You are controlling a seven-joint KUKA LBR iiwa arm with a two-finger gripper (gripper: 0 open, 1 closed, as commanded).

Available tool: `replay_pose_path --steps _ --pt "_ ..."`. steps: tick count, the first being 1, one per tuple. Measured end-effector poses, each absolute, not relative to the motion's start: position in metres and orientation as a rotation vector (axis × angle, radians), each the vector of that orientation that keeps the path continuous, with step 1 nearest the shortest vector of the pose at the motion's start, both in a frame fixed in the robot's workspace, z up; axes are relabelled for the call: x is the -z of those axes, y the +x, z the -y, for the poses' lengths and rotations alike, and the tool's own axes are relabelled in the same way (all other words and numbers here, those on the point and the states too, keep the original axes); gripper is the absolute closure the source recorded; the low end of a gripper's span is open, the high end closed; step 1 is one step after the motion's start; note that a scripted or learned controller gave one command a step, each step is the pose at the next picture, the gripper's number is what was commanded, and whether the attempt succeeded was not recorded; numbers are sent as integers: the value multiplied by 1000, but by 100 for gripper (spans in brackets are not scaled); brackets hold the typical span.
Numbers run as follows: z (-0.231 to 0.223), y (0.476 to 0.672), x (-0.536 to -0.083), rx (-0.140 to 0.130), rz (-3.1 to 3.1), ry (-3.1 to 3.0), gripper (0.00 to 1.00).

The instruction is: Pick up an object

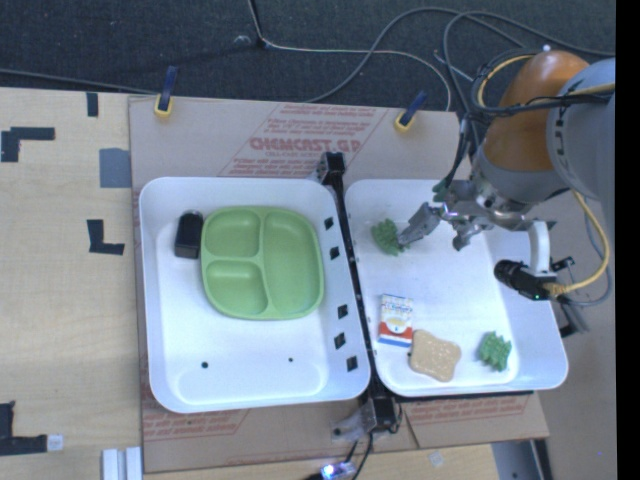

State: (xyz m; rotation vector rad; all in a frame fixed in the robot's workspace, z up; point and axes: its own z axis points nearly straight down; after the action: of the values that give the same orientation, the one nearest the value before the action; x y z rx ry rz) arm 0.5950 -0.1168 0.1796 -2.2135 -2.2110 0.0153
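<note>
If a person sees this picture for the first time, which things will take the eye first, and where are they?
The bright green divided plate in the left bin stands out most, with a small black object beside its left edge. Next comes the arm's orange band at the upper right, with the gripper low over the right bin, one of its fingers close to a small green broccoli piece.
</note>
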Motion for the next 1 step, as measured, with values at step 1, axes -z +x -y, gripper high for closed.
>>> replay_pose_path --steps 1 --pt "116 598 -188 -1 2222 -2218 0"
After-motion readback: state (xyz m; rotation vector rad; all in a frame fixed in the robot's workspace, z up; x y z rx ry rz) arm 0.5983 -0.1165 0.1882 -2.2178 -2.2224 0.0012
